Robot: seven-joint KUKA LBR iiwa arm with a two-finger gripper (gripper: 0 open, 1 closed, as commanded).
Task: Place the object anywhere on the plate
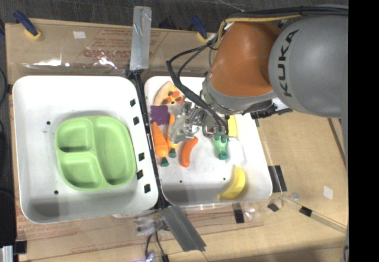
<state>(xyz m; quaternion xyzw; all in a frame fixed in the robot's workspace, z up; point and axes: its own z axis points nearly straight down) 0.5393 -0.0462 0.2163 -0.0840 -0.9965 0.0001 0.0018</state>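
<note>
The green three-compartment plate (95,151) lies in the left bin (35,95), nothing on it. The right bin (251,181) holds the toy food: a carrot (160,139), a purple piece (159,114), a pizza slice (168,96), an orange-red chilli (187,152), a green bottle-like item (222,147) and a banana (235,184). The gripper (192,121) sits low over this clutter; whether it is apart or closed cannot be told. The arm (296,65) hides the bin's upper right part. "KUKA" reads on the grey housing.
</note>
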